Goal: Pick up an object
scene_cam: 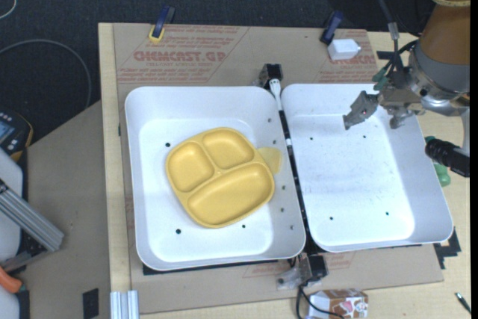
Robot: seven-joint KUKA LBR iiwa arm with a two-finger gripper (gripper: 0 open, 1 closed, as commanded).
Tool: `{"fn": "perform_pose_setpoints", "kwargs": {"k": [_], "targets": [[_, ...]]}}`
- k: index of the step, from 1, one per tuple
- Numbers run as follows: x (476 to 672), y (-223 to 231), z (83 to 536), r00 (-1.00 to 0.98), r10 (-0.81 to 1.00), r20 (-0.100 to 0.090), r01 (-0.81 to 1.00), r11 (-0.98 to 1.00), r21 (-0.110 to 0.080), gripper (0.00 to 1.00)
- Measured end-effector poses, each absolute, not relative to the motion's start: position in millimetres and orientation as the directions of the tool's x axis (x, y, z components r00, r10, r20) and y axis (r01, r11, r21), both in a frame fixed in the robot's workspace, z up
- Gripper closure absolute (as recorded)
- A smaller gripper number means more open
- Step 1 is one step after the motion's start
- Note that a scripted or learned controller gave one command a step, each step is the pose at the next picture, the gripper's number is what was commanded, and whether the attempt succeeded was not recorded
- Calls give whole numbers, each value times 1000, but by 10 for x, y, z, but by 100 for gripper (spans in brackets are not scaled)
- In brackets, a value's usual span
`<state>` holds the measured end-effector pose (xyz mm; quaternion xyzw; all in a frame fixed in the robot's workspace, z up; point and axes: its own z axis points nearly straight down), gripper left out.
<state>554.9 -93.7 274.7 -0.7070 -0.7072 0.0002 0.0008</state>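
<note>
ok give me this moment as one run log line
gripper: over right bin, far end, nothing seen held | yellow divided plate: lying in left bin, untouched | pick: not yet done

Here's the arm (448, 41) at the far right: a fat rounded body, orange-brown band up top with a thin yellowish ring above it, smooth grey collar beneath. Below that sits a cluttered metal wrist, dark cables looping around it, a touch of green wiring. The tool (377, 110) is grey and angular, one dull metal finger (357, 113) jutting left.
</note>
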Motion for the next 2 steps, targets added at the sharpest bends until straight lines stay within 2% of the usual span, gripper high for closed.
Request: {"fn": "perform_pose_setpoints", "kwargs": {"k": [1,2], "targets": [[4794,-814,3859,-1,1000,-1,1000,1,13,0],[4797,-869,5332,-1,1000,-3,1000,1,18,0]]}}
